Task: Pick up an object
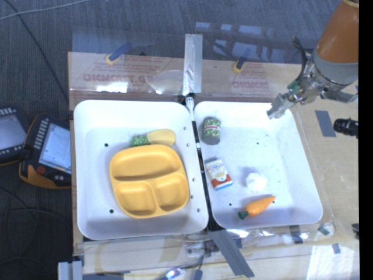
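Observation:
The right bin holds a dark green, rounded object at its far left, a small white carton with a red base, a white ball and an orange toy carrot near the front. My gripper hangs over the far right part of this bin, up and to the right of all these objects and apart from them. The orange-banded arm rises behind it at the top right.
In the left bin sits a yellow divided tray, with a yellow piece with green leaves just behind it. A handheld controller lies on the floor to the left. A central wall divides the bins.

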`<state>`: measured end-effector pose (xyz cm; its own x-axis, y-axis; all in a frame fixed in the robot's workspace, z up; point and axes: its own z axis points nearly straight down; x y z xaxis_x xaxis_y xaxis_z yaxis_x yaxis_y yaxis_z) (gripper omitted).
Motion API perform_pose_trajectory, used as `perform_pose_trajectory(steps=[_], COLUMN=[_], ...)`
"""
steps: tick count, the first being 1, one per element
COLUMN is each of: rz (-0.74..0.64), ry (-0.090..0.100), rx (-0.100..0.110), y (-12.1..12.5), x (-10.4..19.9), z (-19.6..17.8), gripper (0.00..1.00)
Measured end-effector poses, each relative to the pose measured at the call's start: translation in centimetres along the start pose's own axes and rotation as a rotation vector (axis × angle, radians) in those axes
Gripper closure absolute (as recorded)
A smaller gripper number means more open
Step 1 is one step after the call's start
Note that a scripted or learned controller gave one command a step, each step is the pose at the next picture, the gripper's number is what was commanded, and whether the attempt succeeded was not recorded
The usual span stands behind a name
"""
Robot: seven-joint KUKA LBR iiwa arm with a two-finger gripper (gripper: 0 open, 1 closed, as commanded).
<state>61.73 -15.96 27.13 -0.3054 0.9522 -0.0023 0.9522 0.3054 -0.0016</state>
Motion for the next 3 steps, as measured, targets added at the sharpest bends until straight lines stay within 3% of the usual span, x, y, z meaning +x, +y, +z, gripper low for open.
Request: perform_pose_trajectory(steps=[1,2,3], rz=[-0.133,-0.274,-0.482], ry=[0.002,-0.002,-0.003], rx=[-0.002,-0.002,-0.003], y=[9.1,7.0,5.2], x=[14.0,4.9,-0.7], z=[-1.6,-9.3,-13.2], gripper=[1.0,1.0,1.0])
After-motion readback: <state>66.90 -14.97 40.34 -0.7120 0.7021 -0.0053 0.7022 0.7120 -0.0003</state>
